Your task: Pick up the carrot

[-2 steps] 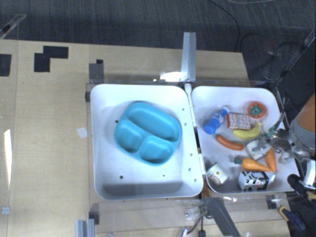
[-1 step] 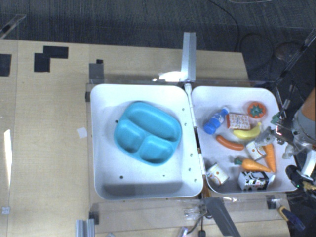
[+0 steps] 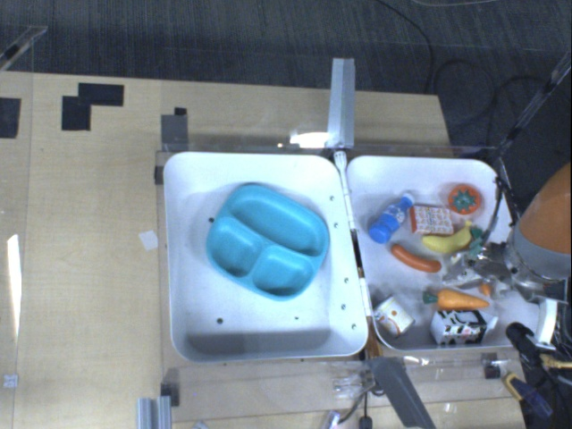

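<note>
Camera view: the carrot [image 3: 462,299] lay in the right bin [image 3: 362,239], near its front edge, between a sausage [image 3: 416,258] and a black-and-white carton [image 3: 460,327]. The gripper [image 3: 483,266] sat just beside the carrot's far side, partly blurred against a banana [image 3: 447,240]; its opening could not be determined. The arm [image 3: 547,231] was cut off at the frame's right. A blue plate [image 3: 266,239] occupied the left bin [image 3: 179,257].

You have a pale wood-toned surface [image 3: 80,266] carrying two shallow white bins side by side: the left bin [image 3: 183,266] sits near its middle, the right bin [image 3: 362,239] touches it toward the right edge. Black patches [image 3: 89,104] mark the far-left corner.
</note>
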Motion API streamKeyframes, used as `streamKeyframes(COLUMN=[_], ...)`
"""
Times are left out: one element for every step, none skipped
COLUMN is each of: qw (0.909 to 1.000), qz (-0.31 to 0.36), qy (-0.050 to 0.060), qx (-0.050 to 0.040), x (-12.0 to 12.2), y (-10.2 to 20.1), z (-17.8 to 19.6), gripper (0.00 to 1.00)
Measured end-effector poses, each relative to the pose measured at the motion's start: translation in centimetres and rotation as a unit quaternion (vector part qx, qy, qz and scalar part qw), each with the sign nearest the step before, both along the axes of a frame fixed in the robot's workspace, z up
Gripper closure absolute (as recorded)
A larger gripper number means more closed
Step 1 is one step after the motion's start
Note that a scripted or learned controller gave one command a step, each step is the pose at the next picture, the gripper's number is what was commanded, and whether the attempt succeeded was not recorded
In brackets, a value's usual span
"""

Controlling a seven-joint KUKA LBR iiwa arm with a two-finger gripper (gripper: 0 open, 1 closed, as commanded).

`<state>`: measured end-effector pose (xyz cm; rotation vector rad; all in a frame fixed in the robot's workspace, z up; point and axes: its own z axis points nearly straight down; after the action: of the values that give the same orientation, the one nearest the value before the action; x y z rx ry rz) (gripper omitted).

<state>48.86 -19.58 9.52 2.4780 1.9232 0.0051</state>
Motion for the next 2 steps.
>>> streamKeyframes(qw=[0.9917,0.9915], qz=[0.128,0.13], qy=[-0.004,-0.007], qx=[-0.0034,-0.0038], x=[0.3,0.6], y=[0.1,0.2], z=[-0.5,0.7], gripper=[0.0,1.0])
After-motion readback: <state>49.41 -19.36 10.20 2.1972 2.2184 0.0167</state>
